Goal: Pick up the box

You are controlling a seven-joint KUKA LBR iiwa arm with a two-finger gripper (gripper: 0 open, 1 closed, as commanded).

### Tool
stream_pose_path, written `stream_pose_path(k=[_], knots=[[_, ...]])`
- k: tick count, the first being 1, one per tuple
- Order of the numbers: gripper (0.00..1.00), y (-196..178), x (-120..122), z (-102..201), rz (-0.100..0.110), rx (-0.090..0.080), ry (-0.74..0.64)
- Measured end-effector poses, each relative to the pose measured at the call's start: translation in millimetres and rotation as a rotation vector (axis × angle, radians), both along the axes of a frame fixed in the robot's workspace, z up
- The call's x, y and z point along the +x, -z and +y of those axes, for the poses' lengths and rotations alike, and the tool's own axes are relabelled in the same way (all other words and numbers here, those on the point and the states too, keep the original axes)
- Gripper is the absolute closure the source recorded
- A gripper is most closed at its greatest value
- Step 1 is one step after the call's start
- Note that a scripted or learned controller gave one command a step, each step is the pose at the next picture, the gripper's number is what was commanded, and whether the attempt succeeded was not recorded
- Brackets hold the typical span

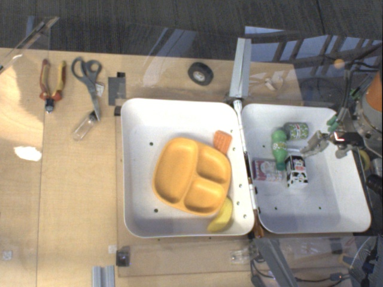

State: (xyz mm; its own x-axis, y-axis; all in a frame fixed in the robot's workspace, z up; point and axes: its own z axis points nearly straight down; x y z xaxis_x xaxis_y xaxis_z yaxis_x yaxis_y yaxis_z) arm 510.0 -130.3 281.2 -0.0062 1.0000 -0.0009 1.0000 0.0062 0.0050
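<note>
In the right bin [335, 214], a flat purple-and-white box [266, 170] lies near the left wall. A small black-and-white carton [296, 170] stands just to its right, touching it. My gripper [328, 147] hangs over the bin's upper right part, up and to the right of the carton and apart from it. It is open, and its fingers [313, 144] have nothing between them. The arm comes in from the right edge with its orange band [374, 94] showing.
A green can [295, 130] and a green bottle [279, 145] lie above the box. The left bin [137, 160] holds a yellow divided tray [191, 175], an orange piece [222, 140] and a banana [222, 216]. Scissors [90, 82], pliers [50, 82] and a tape roll [200, 73] lie on the bench.
</note>
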Motion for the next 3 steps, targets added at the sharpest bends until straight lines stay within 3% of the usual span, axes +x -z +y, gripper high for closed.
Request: stream_pose_path(k=[1,2,3], knots=[[0.0,184.9,49.8,41.4,-0.001,0.0,-0.047],[1.0,174.1,51.9,42.2,-0.006,0.001,-0.049],[1.0,48.0,21.7,86.3,-0.002,0.001,0.109]])
